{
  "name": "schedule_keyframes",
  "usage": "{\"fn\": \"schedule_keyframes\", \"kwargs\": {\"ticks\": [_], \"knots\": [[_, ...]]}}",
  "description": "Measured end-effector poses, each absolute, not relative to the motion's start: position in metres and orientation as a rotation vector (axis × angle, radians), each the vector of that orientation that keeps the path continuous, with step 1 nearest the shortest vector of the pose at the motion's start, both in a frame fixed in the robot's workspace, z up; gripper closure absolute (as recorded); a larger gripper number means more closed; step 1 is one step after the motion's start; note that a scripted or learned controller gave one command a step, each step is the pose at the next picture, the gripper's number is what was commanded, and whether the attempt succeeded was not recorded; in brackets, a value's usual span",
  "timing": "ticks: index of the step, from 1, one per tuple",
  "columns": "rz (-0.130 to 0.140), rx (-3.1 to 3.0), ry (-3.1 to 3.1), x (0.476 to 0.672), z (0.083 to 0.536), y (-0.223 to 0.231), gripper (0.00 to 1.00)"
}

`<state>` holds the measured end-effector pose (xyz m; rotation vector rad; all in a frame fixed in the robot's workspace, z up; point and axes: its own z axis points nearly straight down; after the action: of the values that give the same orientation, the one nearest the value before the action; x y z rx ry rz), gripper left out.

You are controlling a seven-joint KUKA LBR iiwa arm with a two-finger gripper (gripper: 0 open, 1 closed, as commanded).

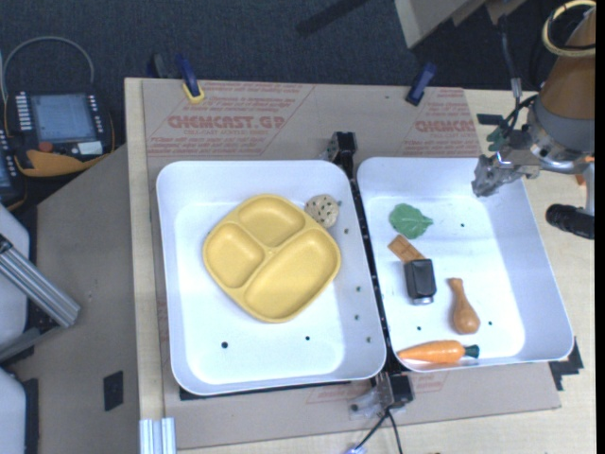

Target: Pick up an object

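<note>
I have the gripper (488,180) hovering over the right bin's (539,253) far right corner, grasping nothing; whether it is spread or clenched I cannot tell. I judge this the approach step. The green leaf (410,219) lies nearest; next I must descend squarely over it.

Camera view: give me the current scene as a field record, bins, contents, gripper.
left bin: yellow divided plate; cookie at the plate's upper right edge
right bin: green leaf, brown block, black box, drumstick, carrot
carrot position: along the near rim, green tip pointing right
gripper: above the right bin's far right corner, away from all items
held object: none visible
finger state: cannot tell
</note>
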<state>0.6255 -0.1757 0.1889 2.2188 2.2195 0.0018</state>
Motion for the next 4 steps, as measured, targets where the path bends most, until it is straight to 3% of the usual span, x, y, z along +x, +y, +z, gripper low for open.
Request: {"fn": "schedule_keyframes", "kwargs": {"ticks": [1, 4], "knots": [[0.004, 2.216, 2.219, 0.627, 0.234, -0.176, 1.00], [-0.001, 2.220, 2.226, 0.629, 0.236, -0.020, 1.00]]}}
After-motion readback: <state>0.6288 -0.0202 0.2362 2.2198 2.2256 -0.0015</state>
